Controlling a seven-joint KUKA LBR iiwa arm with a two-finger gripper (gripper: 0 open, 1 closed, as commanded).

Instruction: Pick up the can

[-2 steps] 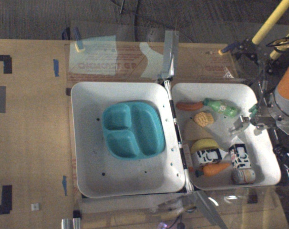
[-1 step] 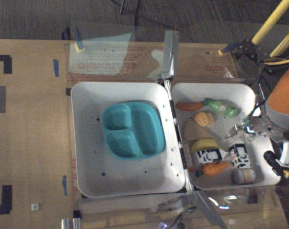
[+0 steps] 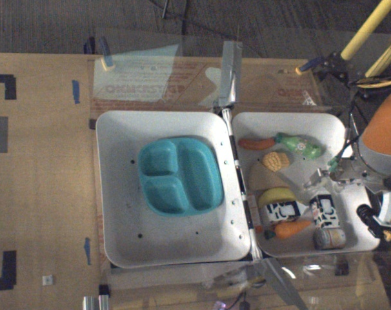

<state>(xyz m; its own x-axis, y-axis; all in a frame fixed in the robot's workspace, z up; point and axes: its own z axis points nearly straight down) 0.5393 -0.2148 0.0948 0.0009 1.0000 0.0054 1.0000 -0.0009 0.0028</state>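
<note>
The can (image 3: 329, 238) is a small grey metal cylinder lying on its side in the front right corner of the right bin (image 3: 334, 123). My gripper (image 3: 324, 173) hangs over the middle right of that bin, behind the can and apart from it. It stands open with nothing between its fingers. The arm's orange band (image 3: 382, 134) sits at the view's right edge.
The right bin also holds a green bottle (image 3: 300, 146), a red-orange vegetable (image 3: 257, 143), a corn cob (image 3: 276, 161), a yellow piece (image 3: 276, 196), two black-and-white packs (image 3: 325, 212) and a carrot (image 3: 292, 228) just left of the can. The left bin (image 3: 118, 225) holds a teal divided plate (image 3: 180, 175).
</note>
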